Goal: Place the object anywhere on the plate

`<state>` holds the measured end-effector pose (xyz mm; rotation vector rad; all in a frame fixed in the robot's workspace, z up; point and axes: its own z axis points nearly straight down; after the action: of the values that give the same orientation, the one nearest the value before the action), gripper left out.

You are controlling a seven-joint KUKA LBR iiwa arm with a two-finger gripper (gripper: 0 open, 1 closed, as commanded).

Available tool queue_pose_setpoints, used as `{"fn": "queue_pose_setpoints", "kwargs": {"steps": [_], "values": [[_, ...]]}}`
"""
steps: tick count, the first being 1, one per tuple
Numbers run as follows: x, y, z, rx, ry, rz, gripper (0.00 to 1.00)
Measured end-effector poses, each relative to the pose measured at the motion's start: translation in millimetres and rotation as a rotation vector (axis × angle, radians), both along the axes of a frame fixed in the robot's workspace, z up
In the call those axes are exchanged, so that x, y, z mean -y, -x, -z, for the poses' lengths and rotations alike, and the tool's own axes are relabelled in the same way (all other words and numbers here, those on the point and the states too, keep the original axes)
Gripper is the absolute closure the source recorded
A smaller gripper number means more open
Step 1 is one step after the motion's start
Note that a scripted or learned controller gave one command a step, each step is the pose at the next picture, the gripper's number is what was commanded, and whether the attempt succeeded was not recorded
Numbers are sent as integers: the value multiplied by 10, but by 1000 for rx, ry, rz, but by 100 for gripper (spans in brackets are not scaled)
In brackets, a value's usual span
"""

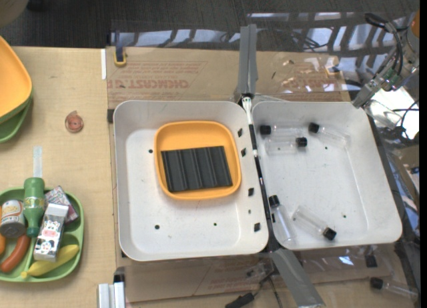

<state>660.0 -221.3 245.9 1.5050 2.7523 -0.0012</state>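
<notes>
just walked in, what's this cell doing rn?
Place-on-plate run. The orange plate sits in the left bin with a dark ribbed object already lying flat on it, so the placement looks done. The arm is at the upper right edge, beyond the right bin's far corner, apart from the plate. The right bin holds several clear vials with black caps. A green tray of toy food sits off to the left on the bench.

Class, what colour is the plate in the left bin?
Orange-yellow plate, under a dark grey ridged object; camera view.
</notes>
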Motion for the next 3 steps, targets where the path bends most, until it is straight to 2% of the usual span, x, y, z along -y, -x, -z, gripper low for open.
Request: {"fn": "queue_pose_setpoints", "kwargs": {"steps": [1, 2, 3], "values": [[4, 0, -518, 0, 0, -189, 100], [3, 81, -1078, -1, 0, -254, 100], [1, 59, -1940, -1, 0, -351, 100]]}}
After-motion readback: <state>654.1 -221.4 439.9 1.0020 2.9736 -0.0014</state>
